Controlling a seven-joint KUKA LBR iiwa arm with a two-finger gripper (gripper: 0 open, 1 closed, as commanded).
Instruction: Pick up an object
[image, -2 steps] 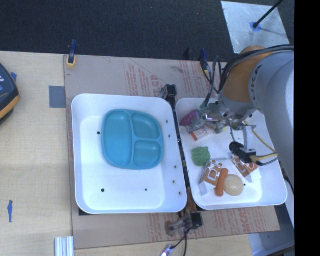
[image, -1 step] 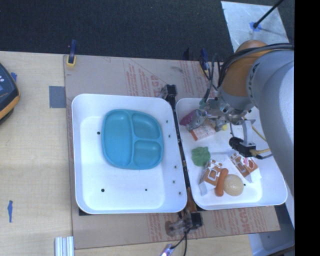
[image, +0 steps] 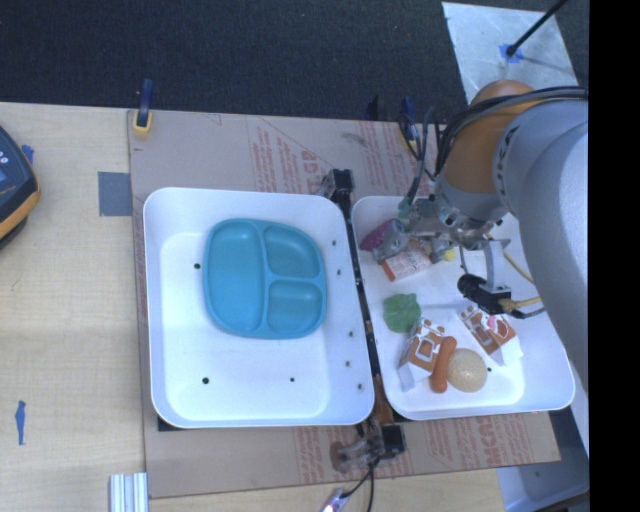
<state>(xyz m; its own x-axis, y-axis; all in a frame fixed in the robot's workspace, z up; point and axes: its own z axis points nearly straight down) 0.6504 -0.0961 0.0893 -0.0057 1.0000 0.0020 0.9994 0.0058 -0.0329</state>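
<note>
Pincer (image: 420, 235), grip state unclear, hovers over the white-and-orange packet (image: 407, 264) in the right bin (image: 545, 385).

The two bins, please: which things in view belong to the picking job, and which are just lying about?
Job: gripper; right bin items: green piece, sausage, pale ball, printed cartons.
Lying about: blue divided plate in left bin, yellow-black device, grey tape.

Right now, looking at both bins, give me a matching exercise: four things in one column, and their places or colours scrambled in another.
Things:
1. divided plate
2. green item
3. hot dog
4. gripper

Descriptions:
A. orange-red, front of the right bin
B. light blue, in the left bin
C. over the right bin's back part
D. middle of the right bin, near the divider

Pairs: 1-B, 2-D, 3-A, 4-C
</note>
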